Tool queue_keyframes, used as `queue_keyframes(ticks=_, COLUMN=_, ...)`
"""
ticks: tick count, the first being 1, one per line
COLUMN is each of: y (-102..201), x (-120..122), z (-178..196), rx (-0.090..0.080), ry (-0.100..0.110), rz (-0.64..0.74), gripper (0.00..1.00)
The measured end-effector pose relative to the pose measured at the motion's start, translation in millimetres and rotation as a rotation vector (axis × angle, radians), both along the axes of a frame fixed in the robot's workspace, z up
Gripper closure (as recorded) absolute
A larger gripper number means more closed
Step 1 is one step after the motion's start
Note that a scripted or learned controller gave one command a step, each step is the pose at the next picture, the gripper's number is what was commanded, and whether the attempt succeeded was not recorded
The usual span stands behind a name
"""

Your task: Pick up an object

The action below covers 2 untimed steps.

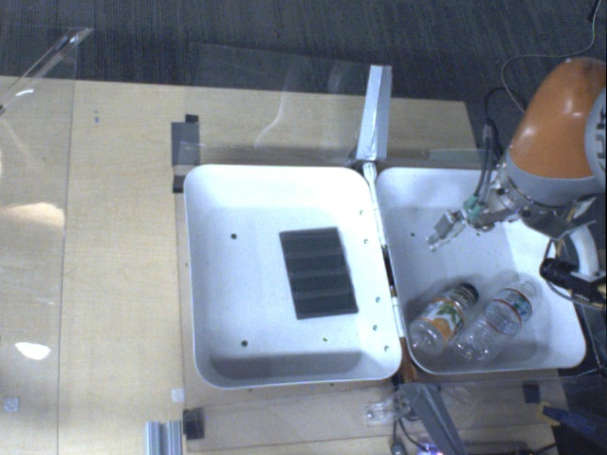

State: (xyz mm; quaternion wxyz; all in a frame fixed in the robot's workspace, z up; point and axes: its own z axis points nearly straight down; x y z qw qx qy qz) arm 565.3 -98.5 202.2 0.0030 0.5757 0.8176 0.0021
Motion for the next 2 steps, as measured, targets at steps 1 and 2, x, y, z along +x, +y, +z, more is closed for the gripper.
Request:
queue_keyframes(ticks=1, y=-15, x=-40, z=-113, rx=-0.001, ry=-0.007, rz=0.029, gripper=0.0)
queue_keyframes(ticks=2, y=-14, x=-37, z=-100, rx=-0.001, ry=-0.016, rz=0.03, gripper=1.0)
